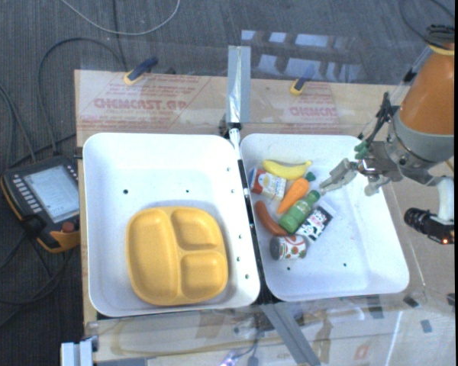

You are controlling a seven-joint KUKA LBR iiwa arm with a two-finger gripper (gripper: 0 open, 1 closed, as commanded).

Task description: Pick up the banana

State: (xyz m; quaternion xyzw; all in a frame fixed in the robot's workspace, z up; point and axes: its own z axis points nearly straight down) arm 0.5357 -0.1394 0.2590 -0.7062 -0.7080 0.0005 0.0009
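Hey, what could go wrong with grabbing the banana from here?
The banana lies packed against a carrot, a green bottle and a small pouch, so the gripper might bump or grab a neighbour instead. It also lies near the bin's far wall, leaving little room to close around it.

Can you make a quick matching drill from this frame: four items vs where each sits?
Items:
1. banana
2. yellow tray
3. green bottle
4. handheld pendant

Places:
A. in the left bin
B. on the floor, left of the bench
C. far end of the toy pile in the right bin
D. middle of the pile, beside the carrot

Pairs: 1-C, 2-A, 3-D, 4-B
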